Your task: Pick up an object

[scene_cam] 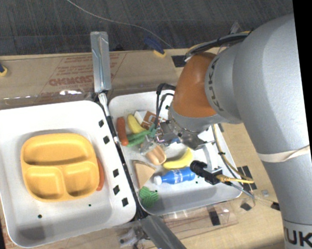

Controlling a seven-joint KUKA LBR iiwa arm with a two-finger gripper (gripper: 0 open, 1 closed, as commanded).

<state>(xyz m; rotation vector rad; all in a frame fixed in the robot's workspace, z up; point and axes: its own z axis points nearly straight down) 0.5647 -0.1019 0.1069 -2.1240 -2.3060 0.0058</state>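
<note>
The right bin (232, 193) holds a pile of small items. A yellow banana (177, 161) lies above a blue bottle (176, 176), with a green ribbed piece (149, 194) at the bin's front left. A tan wedge (143, 170) and a tan roll (156, 154) sit in the middle. An orange-red stick (121, 130), a yellow piece (135, 123) and a green item (146, 135) lie towards the back left. My gripper (162, 136) hangs low over the pile's middle, just above the tan roll and beside the green item. The wrist hides its tips.
The left bin (3, 168) carries a yellow divided tray (59, 164). A raised divider (114, 149) with black clips separates the bins. The arm's bulky grey body (265, 91) covers the right bin's right side. Cardboard (37, 73) lies behind the bins.
</note>
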